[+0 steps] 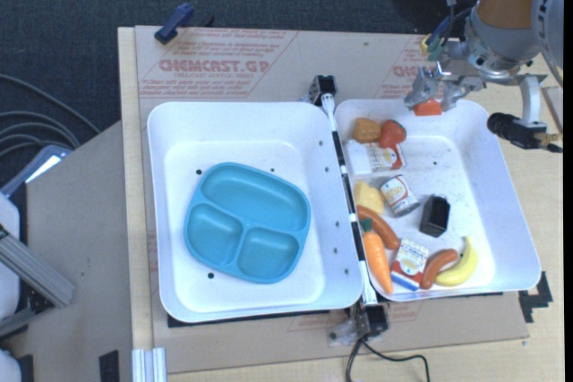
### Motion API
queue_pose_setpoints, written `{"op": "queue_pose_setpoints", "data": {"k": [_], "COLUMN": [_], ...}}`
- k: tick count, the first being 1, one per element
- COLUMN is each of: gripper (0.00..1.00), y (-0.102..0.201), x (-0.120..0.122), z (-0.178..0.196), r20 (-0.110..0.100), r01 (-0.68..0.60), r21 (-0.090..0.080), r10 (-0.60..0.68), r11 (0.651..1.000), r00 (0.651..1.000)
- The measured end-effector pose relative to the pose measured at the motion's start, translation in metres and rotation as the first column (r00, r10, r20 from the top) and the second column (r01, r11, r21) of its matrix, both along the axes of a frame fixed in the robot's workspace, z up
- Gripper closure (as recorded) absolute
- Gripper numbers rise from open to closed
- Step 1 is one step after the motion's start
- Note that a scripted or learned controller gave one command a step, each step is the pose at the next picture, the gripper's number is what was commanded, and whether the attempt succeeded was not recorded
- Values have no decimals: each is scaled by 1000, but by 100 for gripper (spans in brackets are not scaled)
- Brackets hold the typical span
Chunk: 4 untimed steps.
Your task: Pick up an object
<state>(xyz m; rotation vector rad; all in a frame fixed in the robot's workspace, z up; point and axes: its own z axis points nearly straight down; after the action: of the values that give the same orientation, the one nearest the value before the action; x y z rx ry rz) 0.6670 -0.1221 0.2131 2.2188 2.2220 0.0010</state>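
1. Nearest, the right bin (501, 192) holds a banana (459, 265), sausage (436, 266), carrot (377, 259) and a small carton (411, 257).
2. Mid-bin lie a can (397, 195) and a black block (435, 215), apart from each other.
3. Further back sit a bun (365, 130) and a red fruit (391, 134), touching.
4. The left bin (170, 192) carries a blue tray (246, 221).
5. Farthest, the hand (430, 98) hangs at the right bin's back rim, an orange piece (428, 108) seemingly between its fingers; I judge it clenched on that.
6. Best lift straight, slowly, clear of the rim.
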Motion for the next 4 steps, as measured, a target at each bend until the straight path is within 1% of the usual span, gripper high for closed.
{"op": "queue_pose_setpoints", "data": {"k": [1,2,3,4], "gripper": [100,100,100,100], "y": [59,135,100,170], "x": [-30,-103,-149,-185], "z": [44,5,56,38], "r20": [-4,-4,-2,-6], "r01": [0,1,3,1], "r21": [2,1,0,1], "r10": [0,-1,-3,-1], "r11": [1000,1000,1000,1000], "r00": [1000,1000,1000,1000]}}
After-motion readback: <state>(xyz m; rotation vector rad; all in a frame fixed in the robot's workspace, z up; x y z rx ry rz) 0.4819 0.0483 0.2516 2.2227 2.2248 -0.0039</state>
